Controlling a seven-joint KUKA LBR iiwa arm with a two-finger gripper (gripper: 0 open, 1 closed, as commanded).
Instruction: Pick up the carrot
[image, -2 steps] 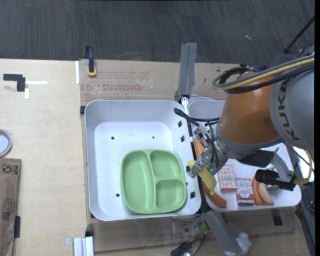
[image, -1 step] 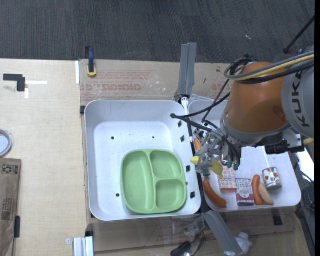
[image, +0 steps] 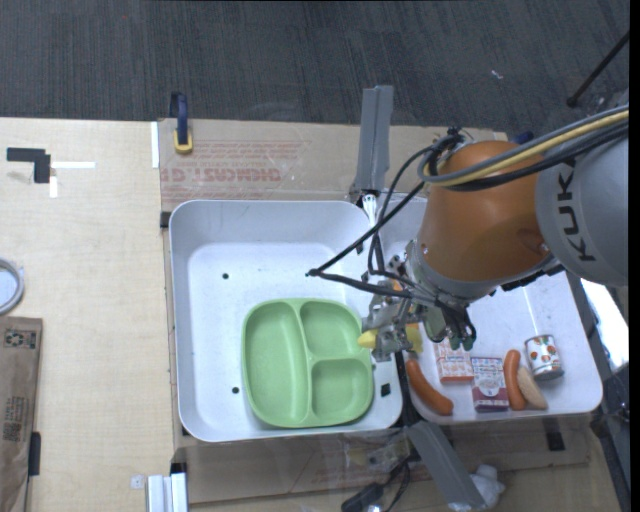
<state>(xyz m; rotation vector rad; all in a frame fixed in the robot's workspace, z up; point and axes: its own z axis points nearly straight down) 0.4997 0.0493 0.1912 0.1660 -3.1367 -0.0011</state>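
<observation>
The carrot, a long orange piece, lies at the near left of the right bin, close to the wall between the two bins. My gripper hangs just above and to the left of the carrot's upper end, over that dividing wall. Cables and the wrist body hide its tip. A small yellow thing shows right beside the gripper, at the edge of the green plate; whether it is touched I cannot tell.
A green divided plate lies in the left bin. The right bin also holds two small boxes, a second orange piece beside a tan one, and a small can.
</observation>
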